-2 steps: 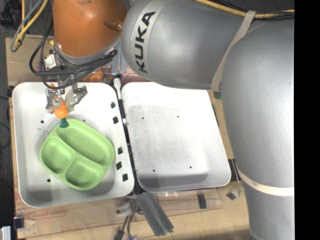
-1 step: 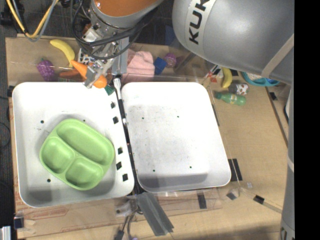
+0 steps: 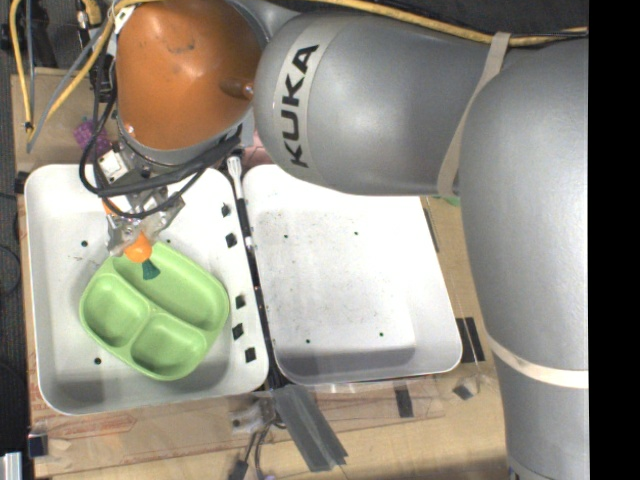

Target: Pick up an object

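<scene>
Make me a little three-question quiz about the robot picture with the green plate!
1. True or false: the green divided plate lies in the left bin.
2. How many compartments does the plate have? A) two B) three C) five
3. Fill in: the small orange thing by the gripper sits at the plate's ____ edge, near or far from the camera.

Key: 1 true. 2 B. 3 far. It looks like a tiny carrot with a green tip, but it is too small to be sure.
</scene>
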### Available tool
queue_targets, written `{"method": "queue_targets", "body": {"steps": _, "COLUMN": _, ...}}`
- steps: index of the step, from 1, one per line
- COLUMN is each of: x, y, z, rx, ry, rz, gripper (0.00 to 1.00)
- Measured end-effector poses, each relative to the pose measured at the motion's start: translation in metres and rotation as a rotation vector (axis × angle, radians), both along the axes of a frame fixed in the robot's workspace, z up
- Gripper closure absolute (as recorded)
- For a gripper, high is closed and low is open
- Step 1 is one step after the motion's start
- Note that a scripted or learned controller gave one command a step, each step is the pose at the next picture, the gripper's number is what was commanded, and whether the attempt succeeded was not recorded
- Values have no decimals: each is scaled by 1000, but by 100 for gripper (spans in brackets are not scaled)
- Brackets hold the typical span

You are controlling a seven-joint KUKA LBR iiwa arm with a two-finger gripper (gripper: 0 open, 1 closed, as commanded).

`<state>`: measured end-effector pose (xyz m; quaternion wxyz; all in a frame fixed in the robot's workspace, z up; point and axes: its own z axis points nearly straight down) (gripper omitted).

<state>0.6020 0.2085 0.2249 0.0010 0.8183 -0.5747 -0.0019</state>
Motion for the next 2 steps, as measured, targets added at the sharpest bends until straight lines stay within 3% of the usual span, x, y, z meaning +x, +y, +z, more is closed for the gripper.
{"method": "queue_targets", "body": {"steps": 1, "x": 11, "y": 11, "z": 118, "rx": 4, "ry": -10, "rz": 443, "gripper": 100}}
{"method": "queue_targets", "body": {"steps": 2, "x": -8, "y": -93, "z": -3, "rx": 4, "ry": 2, "rz": 825, "gripper": 100}}
